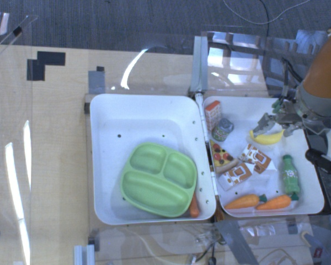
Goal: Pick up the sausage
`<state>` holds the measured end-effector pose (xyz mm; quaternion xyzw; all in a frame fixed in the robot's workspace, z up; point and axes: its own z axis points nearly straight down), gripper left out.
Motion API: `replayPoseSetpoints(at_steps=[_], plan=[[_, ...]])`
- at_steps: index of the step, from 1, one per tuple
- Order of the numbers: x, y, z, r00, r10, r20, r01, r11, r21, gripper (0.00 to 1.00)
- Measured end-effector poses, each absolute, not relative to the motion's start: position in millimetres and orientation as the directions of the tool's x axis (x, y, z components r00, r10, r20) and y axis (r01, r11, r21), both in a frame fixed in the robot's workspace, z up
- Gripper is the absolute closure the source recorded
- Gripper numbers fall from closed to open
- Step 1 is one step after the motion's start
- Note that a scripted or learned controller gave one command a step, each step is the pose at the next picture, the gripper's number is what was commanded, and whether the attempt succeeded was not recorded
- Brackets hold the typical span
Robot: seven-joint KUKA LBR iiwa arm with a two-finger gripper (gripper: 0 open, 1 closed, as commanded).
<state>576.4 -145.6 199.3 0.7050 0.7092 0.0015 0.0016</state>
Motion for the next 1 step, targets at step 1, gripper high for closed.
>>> replayPoseSetpoints(at_steps=[1], plan=[[556.0,-130.2,95.8,0.027,1.0,0.0,1.0,-0.027,0.007,0.0]])
